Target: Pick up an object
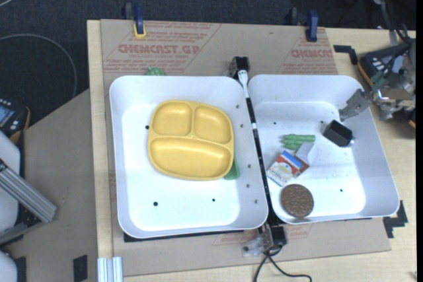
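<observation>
Black block (338,134) in rt bin (370,162), hand (357,104) just beside, upper rt.

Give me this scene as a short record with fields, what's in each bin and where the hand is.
left bin: yellow divided plate
right bin: black block, green piece, small printed packet, brown round disc
hand: at right bin's upper right corner, above the black block
held: nothing visible
</observation>
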Available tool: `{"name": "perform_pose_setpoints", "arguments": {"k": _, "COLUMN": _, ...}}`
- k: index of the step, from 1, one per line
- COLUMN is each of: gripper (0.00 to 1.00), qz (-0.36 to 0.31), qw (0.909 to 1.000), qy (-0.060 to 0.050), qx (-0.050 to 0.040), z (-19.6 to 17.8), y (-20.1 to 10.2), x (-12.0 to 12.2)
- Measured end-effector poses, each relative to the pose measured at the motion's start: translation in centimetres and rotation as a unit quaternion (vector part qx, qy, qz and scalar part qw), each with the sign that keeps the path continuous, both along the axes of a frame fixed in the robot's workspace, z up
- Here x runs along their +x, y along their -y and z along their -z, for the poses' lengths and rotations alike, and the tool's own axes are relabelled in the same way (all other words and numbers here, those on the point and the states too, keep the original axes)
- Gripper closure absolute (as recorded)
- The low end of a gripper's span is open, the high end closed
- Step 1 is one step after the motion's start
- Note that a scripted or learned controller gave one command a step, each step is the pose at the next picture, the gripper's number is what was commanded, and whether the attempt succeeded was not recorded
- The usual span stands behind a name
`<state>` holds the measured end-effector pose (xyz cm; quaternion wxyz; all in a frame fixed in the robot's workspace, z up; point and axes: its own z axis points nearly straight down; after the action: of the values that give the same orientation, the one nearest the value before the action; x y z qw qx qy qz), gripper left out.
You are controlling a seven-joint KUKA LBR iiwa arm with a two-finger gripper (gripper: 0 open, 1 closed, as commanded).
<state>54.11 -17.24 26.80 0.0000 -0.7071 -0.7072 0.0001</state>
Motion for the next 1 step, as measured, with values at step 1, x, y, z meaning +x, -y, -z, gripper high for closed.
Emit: {"name": "perform_pose_setpoints", "arguments": {"k": 1, "gripper": 1.00, "qz": -0.001, "qw": 1.0000, "qy": 0.002, "qx": -0.0008, "z": -1.10, "y": 0.00, "x": 0.08}}
